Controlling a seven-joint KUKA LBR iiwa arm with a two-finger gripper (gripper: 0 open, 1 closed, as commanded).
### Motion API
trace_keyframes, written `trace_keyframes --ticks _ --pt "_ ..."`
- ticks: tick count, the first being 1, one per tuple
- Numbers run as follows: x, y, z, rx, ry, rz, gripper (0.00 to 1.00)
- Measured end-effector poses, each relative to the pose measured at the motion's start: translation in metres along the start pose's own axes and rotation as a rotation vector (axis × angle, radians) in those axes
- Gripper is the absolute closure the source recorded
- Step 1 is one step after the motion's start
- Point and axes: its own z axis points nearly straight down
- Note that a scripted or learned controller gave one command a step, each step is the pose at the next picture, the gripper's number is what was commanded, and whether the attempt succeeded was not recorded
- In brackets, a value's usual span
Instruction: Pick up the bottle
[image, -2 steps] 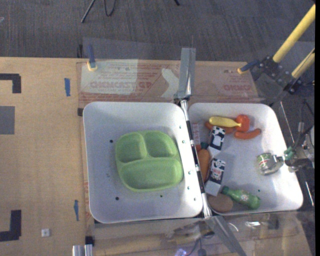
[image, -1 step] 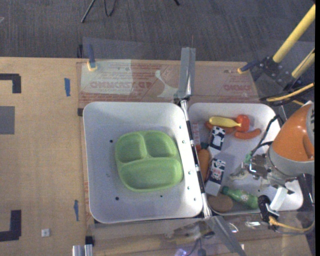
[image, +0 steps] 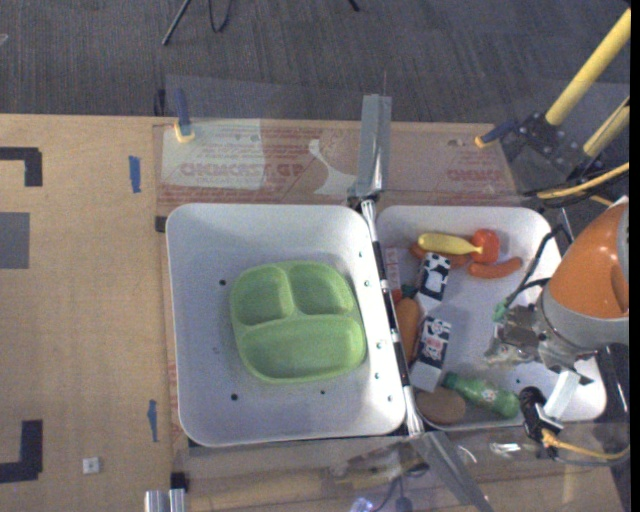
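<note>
Bottle (image: 482, 393) lies flat, long axis left-right, cap end pointing left.

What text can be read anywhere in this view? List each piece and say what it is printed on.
Red print on the clear sheet behind the left bin: mirrored and blurred, not readable.
Red print on the clear sheet behind the right bin: too blurred to read.
Black-and-white cartons: patterned, no legible words.
Green bottle: its label is too small to read.
Nothing here can be quoted with confidence.
</note>
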Motion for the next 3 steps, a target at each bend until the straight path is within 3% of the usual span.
trace_keyframes --ticks 1,2,3 --pt "-0.022 0.007 -0.125 0.007 -0.001 0.128 1.00" --pt "-0.021 0.007 -0.125 0.007 -0.001 0.128 0.00" --pt "0.033 -0.011 -0.018 0.007 0.000 0.103 0.00"
